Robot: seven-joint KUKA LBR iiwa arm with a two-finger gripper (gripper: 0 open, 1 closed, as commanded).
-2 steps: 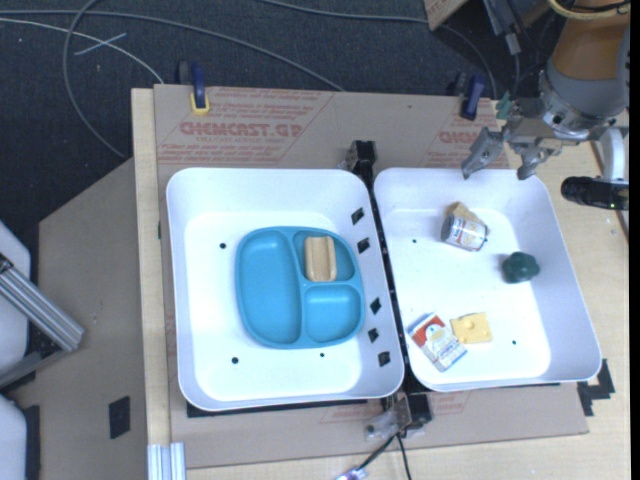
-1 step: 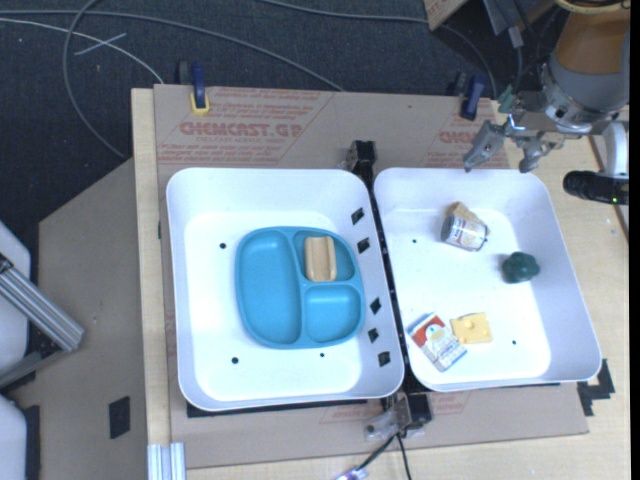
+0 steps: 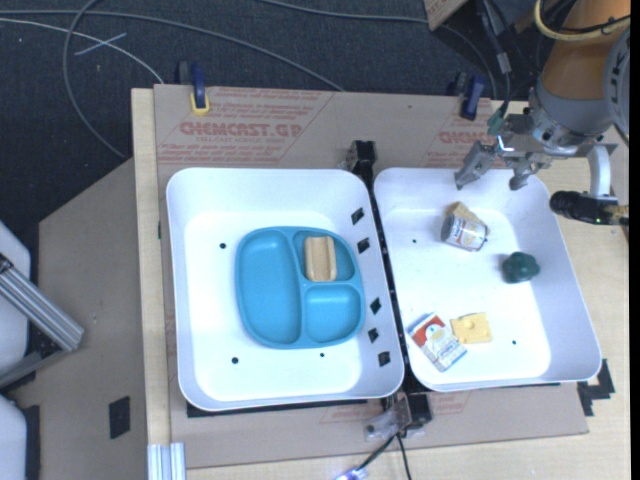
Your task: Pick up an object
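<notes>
1. We see four loose things in the right bin (image 3: 560, 268), any of which could be picked: a small tin can (image 3: 464, 228) lying tilted near the bin's far middle, a dark green lump (image 3: 519, 266) toward its right wall, a yellow block (image 3: 472, 328) near the front, and a red-and-white packet (image 3: 436, 340) just beside the block on its left.
2. We note that the can lies apart from the green lump, and both lie well apart from the packet and block at the front.
3. We find the pincer (image 3: 497, 173) above the far edge of the right bin, its two fingers spread apart with nothing between them; it touches none of the things.
4. We see the can as the nearest thing to the pincer, lying just in front of it.
5. We follow the grey arm (image 3: 575, 88) up toward the counter's far right corner, its orange band (image 3: 590, 28) above the wrist.
6. In the left bin (image 3: 200, 268) we see a blue divided plate (image 3: 290, 288) at the middle, with a tan block (image 3: 320, 258) lying in its upper right compartment.
7. Both bins sit side by side on the brown counter (image 3: 270, 118), touching along their inner walls, with a blue clamp (image 3: 199, 86) at the counter's far left edge.
</notes>
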